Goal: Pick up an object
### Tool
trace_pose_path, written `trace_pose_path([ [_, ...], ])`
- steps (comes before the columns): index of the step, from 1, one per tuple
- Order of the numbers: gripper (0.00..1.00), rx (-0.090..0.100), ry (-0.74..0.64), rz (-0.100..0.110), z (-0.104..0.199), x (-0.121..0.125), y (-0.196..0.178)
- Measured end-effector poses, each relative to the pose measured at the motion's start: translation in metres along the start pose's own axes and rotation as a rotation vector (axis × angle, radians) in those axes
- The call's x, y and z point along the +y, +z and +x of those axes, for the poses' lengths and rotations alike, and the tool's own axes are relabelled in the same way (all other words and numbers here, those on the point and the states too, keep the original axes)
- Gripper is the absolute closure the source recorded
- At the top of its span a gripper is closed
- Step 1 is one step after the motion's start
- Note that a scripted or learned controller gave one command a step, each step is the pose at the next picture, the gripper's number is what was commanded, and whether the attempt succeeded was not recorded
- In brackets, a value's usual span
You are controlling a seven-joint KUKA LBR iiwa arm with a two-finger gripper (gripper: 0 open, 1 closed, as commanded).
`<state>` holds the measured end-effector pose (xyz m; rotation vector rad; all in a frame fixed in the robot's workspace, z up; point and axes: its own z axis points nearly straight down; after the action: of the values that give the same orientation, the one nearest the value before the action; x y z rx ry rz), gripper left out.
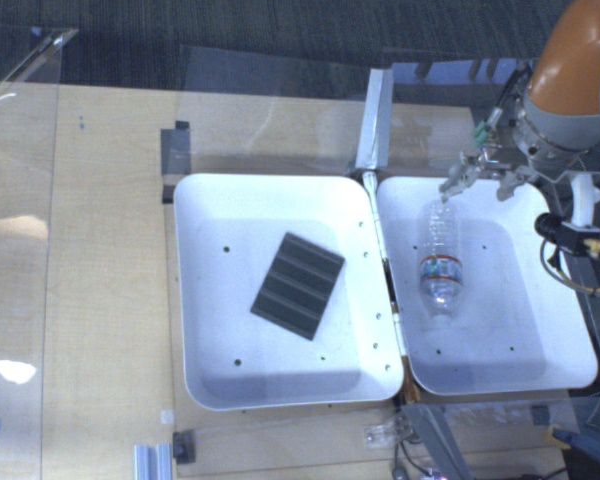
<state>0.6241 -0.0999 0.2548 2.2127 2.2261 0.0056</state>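
A clear plastic bottle (441, 261) with a blue label lies in the right bin (540, 308), its cap end pointing to the far side. A dark grey ribbed slab (298, 285) lies tilted in the middle of the left bin (210, 348). My gripper (482, 180) hangs over the far edge of the right bin, just beyond and to the right of the bottle's cap end. Its two fingers (456, 180) are spread apart, open, with nothing between them.
A grey metal post (375, 118) stands behind the seam between the two bins. Cables and a white connector (580, 208) hang at the right of the arm. The wooden bench (80, 268) stretches out to the left.
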Motion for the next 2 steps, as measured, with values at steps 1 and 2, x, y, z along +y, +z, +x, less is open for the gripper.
trace_pose_path([
  [1,0.00,0.000,-0.107,0.001,-0.028,-0.008,0.094],
  [2,0.00,-0.001,-0.229,-0.009,0.004,-0.021,0.166],
])
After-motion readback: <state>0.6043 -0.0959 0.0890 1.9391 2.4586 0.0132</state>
